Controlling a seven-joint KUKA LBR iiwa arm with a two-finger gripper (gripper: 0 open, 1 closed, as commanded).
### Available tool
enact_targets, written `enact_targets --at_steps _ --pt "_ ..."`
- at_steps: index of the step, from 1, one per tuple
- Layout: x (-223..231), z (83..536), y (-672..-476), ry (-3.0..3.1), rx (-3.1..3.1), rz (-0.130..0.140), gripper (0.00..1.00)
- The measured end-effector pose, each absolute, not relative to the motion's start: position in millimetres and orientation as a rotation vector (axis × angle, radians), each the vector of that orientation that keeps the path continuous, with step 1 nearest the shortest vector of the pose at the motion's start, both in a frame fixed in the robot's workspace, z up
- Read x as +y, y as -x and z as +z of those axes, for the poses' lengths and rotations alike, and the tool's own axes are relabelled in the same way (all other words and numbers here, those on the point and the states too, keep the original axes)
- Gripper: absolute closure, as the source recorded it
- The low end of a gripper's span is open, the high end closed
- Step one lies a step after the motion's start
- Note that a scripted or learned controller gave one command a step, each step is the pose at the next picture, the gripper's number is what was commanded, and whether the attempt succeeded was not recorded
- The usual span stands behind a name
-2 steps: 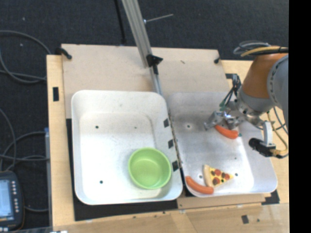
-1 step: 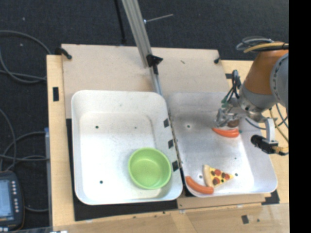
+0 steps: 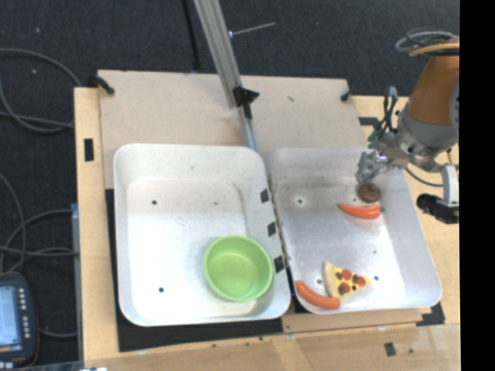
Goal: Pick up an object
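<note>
In the camera view, the gripper is seen at the upper right of the right bin, just above a small brown round object; whether its jaws are open cannot be told. An orange-red chili lies just below, its long axis roughly horizontal. A pizza slice and a second chili lie near the bottom edge. A green bowl sits in the left bin.

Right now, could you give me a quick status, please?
Gripper low over right bin. Brown disc just beneath, red sausage beside it. Nothing blocking.
</note>
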State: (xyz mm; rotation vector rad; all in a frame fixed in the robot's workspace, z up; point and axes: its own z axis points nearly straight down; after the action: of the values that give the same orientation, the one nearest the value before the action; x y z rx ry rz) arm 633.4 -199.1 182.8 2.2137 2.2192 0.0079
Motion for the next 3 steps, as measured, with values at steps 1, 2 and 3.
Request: enact_targets --at_steps 1,2,3 --pt "-200.3 228.3 -634.8 -2.213 2.221 0.006 1.0" --pt "-153.8 220.8 -619.6 -2.215 2.226 -0.001 1.0" --pt "-100.0 234.5 -601.8 -2.213 2.229 0.005 1.0"
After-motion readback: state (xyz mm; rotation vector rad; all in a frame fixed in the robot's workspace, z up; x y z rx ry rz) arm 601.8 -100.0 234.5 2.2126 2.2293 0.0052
